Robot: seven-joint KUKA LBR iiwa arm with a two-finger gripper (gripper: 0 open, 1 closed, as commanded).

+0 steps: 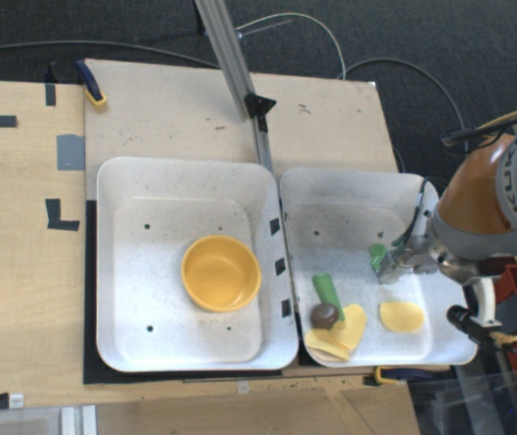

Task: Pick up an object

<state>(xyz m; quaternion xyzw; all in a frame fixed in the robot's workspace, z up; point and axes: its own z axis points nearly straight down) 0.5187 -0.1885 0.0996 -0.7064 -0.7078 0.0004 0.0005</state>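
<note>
Pincer (390,268) low inside right bin (349,187), tip beside small green thing (378,257); cannot tell if open or closed, or if holding anything. Yellow slice (402,315) just below pincer. Green stick (327,290), brown ball (324,315), yellow wedge (344,333) further left. Yellow bowl (221,273) in left bin (122,243).

Arm over right bin, gripper low among small items.

Arm (480,198) reaches in from the right; gripper (394,265) sits down in the right bin (349,188), just beside a small green object (378,257), contact unclear. Near the front of the same bin: green stick-like piece (327,288), dark brown round piece (324,315) touching it, yellow flat piece (344,333) under both, and another yellow piece (402,315) apart to the right. Left bin (131,179) holds a yellow bowl (221,273), upright. Both bins on the table (23,179), side by side, rims touching.
</note>
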